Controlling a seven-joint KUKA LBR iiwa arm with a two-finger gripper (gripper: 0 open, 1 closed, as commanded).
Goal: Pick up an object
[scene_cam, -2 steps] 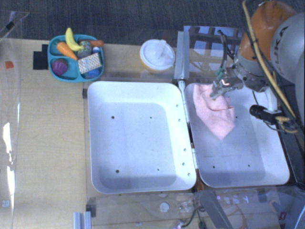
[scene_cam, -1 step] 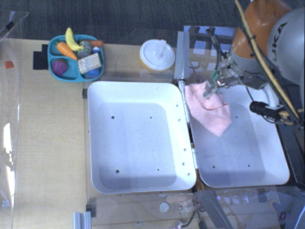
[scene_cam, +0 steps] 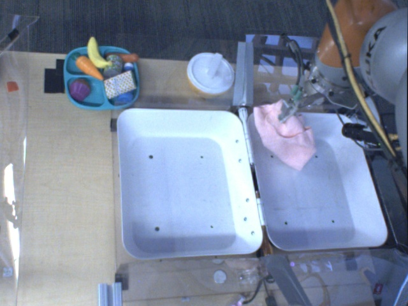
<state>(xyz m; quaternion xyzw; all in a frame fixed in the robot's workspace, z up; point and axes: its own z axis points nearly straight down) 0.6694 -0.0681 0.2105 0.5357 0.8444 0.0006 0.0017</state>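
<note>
The pink cloth [scene_cam: 285, 136] hangs crumpled over the upper left corner of the right bin [scene_cam: 331, 225]. The end effector [scene_cam: 288, 111] grasps the cloth's upper edge. The left bin [scene_cam: 185, 234] adjoins on the table [scene_cam: 57, 190].

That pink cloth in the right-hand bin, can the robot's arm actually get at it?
Probably yes. The gripper is already down at the pink cloth, at its upper part, in the right bin. Nothing else lies over the cloth. Whether it has a hold is unclear.

Pink cloth [scene_cam: 285, 137], white bins [scene_cam: 182, 183].
</note>
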